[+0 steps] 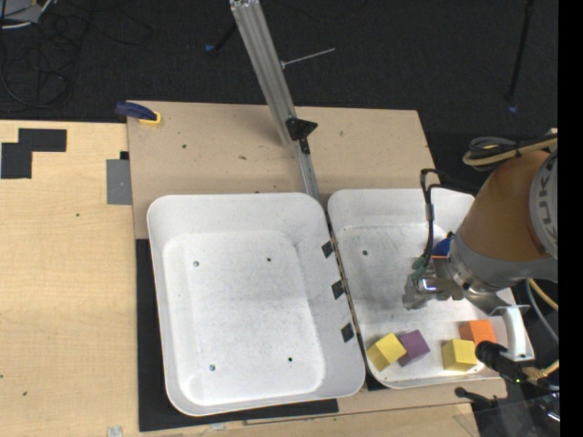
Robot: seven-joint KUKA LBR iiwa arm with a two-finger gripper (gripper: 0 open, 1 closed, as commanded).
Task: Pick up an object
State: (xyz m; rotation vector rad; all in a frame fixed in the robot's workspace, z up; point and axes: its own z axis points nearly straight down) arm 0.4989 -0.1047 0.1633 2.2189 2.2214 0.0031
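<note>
Four small blocks are sitting along the near edge of the right bin (pixel 383 217): a yellow block (pixel 386 350) touching a purple block (pixel 414 344) on its right, then, apart from them, a second yellow block (pixel 459 354) with an orange block (pixel 477 331) just behind it. A scrap of something blue (pixel 444 245) is peeking out beside the arm, too hidden to identify.

The tool (pixel 421 289) is hanging over the middle of the right bin, beyond the blocks and apart from them; at this angle whether it is spread or pressed together I cannot tell, and nothing is visibly caught in it. The arm (pixel 510 226) is coming in from the right, its orange band facing up. Part of a dark letter is showing at its far right edge, too cropped to read.

The left bin (pixel 164 221) is lying beside the right one, its floor speckled grey. Both are resting on a pale wooden bench (pixel 219 144). A slanted aluminium rail (pixel 269 71) is rising from the far side between the bins. A blue and yellow clamp (pixel 138 112) is gripping the bench's far left corner. Beyond it, the dark floor is carrying loose cables (pixel 27 7).
</note>
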